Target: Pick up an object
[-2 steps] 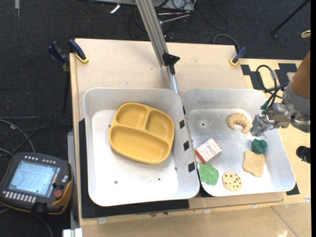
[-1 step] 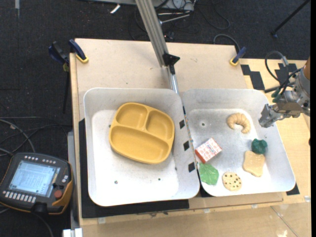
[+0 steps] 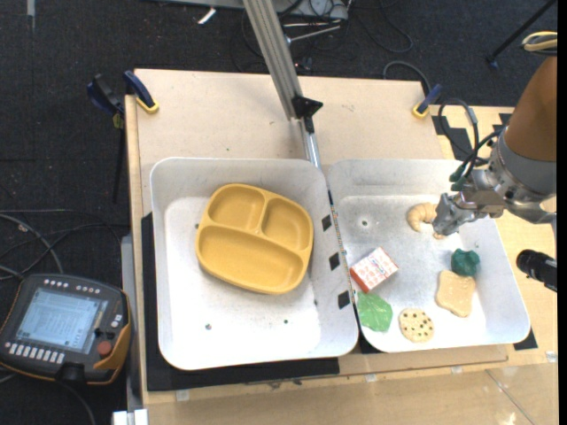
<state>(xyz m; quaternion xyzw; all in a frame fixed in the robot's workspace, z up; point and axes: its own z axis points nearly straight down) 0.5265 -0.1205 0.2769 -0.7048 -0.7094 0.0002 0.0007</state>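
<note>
Beside the pale croissant (image 3: 421,214) hung the pincer (image 3: 442,225) — its opening impossible to judge; centring over the pastry before descending seemed wisest — nothing was held.

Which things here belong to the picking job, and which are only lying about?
For the job:
gripper
pale round toy beside it
dark green piece
tan slice
cookie
green leaf
small red-and-white box

Lying about:
yellow divided plate
teach pendant
</note>
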